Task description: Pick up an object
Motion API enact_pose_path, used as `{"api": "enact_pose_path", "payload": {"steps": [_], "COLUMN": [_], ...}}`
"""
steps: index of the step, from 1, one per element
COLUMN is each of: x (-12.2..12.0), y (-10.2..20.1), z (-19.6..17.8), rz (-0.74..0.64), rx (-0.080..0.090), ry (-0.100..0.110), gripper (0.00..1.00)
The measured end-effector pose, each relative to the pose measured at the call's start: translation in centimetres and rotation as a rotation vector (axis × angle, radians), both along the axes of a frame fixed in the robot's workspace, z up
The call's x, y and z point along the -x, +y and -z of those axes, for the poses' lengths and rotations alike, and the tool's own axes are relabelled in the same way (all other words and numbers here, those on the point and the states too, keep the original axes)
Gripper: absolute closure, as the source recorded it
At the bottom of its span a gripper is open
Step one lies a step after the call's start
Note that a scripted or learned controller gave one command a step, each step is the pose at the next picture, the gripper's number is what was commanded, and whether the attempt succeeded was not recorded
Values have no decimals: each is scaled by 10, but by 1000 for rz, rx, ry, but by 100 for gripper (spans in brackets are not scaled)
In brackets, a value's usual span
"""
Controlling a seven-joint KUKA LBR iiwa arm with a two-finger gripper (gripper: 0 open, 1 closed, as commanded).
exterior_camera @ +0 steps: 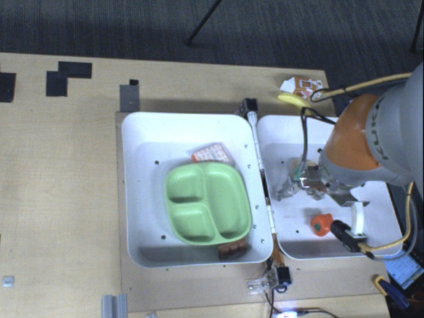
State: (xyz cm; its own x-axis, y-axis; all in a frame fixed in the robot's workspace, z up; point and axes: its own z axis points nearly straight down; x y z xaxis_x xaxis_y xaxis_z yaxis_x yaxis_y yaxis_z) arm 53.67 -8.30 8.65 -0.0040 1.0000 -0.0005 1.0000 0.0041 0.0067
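— Looking across the bench first: two white bins side by side. The left bin (142,197) bears a green divided tray (207,203), with a red-and-white packet (212,153) poking out just behind it and a small brown thing (232,249) at its front edge. The right bin (285,134) has the arm (377,134) reaching down into it.

— So how far along is the pick?

— Not done, as far as I can judge. Nothing is lifted. An orange object (321,224) lies on the floor of the right bin, near its front, and it sits apart from the tool.

— And the gripper?

— The gripper (291,185) is low in the right bin, left of the wrist and behind the orange object. Whether it is wide or narrow I cannot tell; the metal parts blur together. I see nothing caught in it.

— What is left, then?

— By my reading, nearly everything: close on something and raise it.
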Motion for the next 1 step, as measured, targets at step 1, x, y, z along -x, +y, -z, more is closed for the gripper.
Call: {"api": "enact_pose_path", "payload": {"steps": [1], "x": [-2], "y": [0], "z": [-11], "rz": [-2], "rx": [0], "ry": [-5], "gripper": [100]}}
